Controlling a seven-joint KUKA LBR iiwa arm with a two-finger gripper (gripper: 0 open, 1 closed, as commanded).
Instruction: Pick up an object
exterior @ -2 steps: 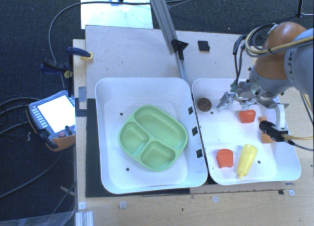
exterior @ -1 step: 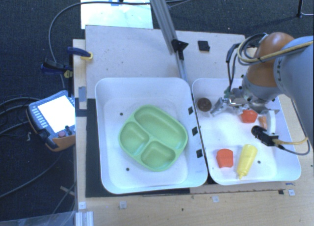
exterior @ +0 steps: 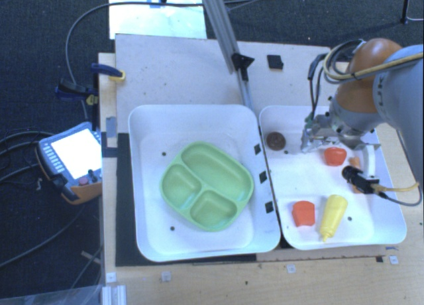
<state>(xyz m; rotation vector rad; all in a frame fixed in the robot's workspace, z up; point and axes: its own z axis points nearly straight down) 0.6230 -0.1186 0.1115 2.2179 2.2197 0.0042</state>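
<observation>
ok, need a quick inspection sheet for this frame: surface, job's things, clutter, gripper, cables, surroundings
Surface: bench bearing a left bin and a right bin side by side.
Job's things: in the right bin, a yellow bottle lying down, an orange cup beside it, an orange-red piece near the gripper, a brown round item at the far left corner.
Clutter: green divided plate in the left bin.
Gripper: gripper low over the right bin's far side; finger state unclear, nothing seen held.
Cables: black cable looping off the wrist over the right bin; more cables on the floor.
Surroundings: handheld pendant left of the bench, blue clamp at the bench edge.
</observation>
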